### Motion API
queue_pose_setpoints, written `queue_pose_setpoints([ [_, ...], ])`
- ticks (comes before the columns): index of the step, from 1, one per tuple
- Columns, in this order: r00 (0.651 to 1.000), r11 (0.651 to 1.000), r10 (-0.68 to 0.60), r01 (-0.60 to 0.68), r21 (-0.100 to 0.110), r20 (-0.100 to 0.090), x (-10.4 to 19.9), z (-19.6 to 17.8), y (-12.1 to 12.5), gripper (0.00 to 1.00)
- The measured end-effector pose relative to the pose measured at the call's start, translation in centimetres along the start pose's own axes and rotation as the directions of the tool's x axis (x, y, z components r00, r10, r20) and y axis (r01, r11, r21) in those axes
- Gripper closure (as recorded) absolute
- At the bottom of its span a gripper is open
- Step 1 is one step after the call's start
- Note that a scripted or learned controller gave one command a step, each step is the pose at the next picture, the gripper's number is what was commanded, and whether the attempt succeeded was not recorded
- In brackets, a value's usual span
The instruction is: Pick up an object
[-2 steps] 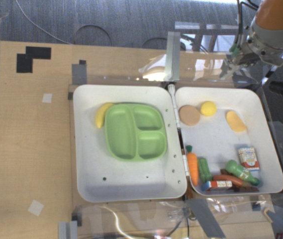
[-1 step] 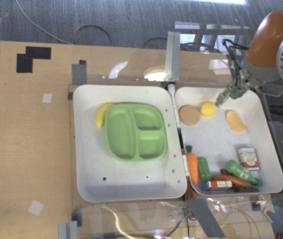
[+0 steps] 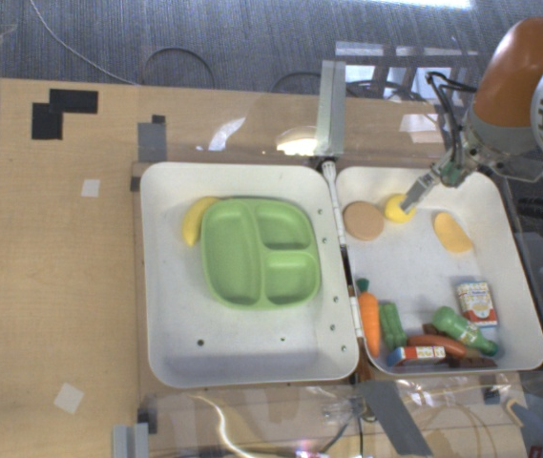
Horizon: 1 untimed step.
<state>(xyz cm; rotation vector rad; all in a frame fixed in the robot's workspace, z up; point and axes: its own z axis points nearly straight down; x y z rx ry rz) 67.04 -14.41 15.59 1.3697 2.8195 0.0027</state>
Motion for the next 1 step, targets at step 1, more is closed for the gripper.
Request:
queue_pose_setpoints([
  [1, 1.0, 1.0, 0.008, -0.008, -0.004, 0.008, -2.01, 6.54, -5.89, 0.0],
])
